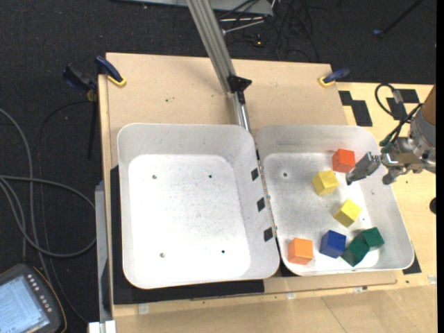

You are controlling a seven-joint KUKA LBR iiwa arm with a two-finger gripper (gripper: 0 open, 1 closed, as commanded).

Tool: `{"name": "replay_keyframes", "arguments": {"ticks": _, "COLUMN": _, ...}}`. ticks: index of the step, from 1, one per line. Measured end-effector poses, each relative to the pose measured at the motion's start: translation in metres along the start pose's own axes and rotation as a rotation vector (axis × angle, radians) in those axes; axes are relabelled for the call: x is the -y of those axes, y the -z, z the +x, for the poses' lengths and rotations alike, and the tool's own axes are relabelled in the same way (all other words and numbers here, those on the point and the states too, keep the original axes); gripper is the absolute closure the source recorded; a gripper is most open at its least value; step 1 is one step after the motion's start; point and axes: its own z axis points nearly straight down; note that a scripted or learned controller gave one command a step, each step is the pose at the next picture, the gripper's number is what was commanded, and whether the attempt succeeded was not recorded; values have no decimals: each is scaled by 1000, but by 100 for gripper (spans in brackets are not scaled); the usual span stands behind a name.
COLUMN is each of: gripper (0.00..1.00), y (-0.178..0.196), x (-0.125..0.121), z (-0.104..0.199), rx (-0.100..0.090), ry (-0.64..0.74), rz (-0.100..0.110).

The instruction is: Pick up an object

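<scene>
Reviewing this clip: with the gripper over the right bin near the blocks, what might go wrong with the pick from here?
1. The gripper sits near the right bin's wall, beside the red-orange block; descending there, it may nudge the block or catch the rim.
2. The blue block and the two green blocks are crowded together, so a grasp there could catch two or slip.
3. The yellow blocks lie tilted, so the fingers might close on corners.

The hand [375,169] hangs with its fingers spread over the right bin [291,255], just right of an orange block [343,160]. Two yellow blocks [325,182], another orange, a blue block [333,243] and two green blocks [365,244] lie below; the left bin [139,144] sits alongside.
</scene>
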Motion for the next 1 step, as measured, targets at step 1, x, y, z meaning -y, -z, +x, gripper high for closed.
{"name": "replay_keyframes", "arguments": {"ticks": 1, "gripper": 0, "y": 3, "x": -1, "z": 0, "rx": 1, "ry": -1, "rz": -5}}
